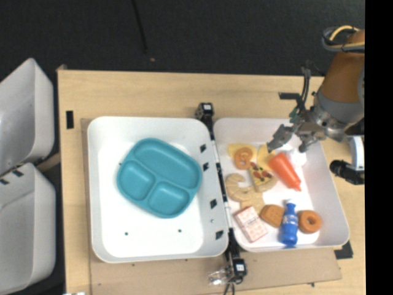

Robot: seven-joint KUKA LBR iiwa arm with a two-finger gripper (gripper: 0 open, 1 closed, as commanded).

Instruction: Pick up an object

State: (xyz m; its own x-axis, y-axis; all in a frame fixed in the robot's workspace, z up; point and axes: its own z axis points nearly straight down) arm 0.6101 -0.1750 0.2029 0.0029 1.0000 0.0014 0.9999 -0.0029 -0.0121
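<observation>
Carrot (286, 170) lies in the right bin (331, 189), just below my gripper (293, 139), long axis slanting down-right. My fingers spread open, holding nothing, poised above its upper, blunt end.

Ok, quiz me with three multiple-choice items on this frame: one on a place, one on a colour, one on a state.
1. Where does the divided plate lie?
A. left bin
B. right bin
C. on the bench

2. What colour is the bottle?
A. red
B. blue
C. green

3. How do the tool's fingers stand?
A. shut on the carrot
B. shut on the bottle
C. spread, holding nothing

Answers: 1 A, it lies in the left bin. 2 B, blue body, white cap. 3 C, the carrot lies below the fingertips, ungripped.
</observation>
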